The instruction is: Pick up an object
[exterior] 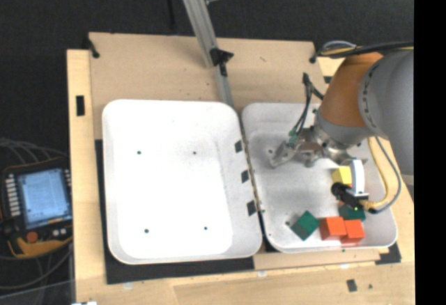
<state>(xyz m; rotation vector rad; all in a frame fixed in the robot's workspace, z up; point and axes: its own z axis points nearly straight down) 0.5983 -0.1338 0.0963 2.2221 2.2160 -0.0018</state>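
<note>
We see the gripper [281, 154] low over the right bin [272, 122], far from the green block [304, 225] and orange block [341, 228] at its near edge; its fingers seem empty, perhaps slightly parted, though we cannot tell.

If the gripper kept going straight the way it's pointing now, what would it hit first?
The gripper points left and downward, so it would probably meet the bare floor of the right bin first. Depth is unclear.
</note>
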